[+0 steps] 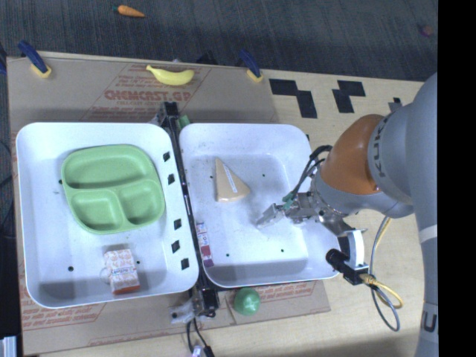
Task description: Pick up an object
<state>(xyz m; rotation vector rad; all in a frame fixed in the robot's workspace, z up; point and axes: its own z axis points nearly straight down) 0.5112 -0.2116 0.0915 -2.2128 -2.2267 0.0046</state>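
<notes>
Green ball (247,300) on cardboard-covered bench (89,91); dark carpet (223,13) beyond.

Printed in faded red block capitals across the cardboard sheet (216,91) beneath the bins, just above the left white bin (30,199) and below the yellow banana (170,74): "CHEMCAST", followed by letters that look like "GP", with a smaller red line underneath too blurred to read. More red print along the cardboard's lower left edge, illegible. Black lettering on the grey arm (405,158) just past the orange band, partly cut by the curve of the casing, apparently the start of "KUKA". Red-and-white print on the small packet (120,269) in the left bin, too small to make out.
</notes>
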